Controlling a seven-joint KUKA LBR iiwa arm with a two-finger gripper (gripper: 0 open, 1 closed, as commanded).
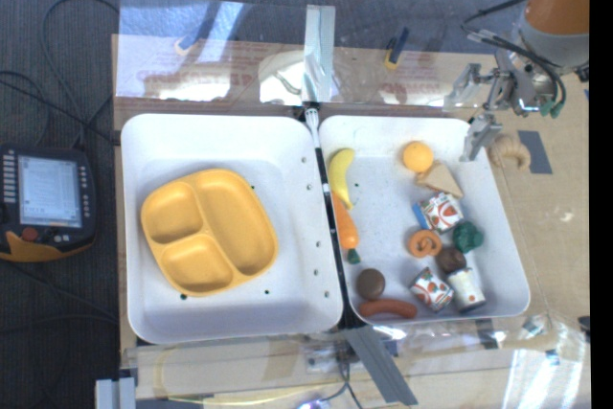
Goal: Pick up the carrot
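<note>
Worth swinging the gripper [479, 131], fingers apart and holding nothing above the right bin's [498, 206] far right corner, across to the carrot [345, 226] lying against that bin's left wall just below the banana [340, 175], then straddling its slim width

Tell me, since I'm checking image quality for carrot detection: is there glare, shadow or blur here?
Camera view: the carrot is evenly lit and fairly sharp along the right bin left wall; glare streaks the clear panels behind the bins; the gripper at the right bin's far corner is somewhat soft.
</note>
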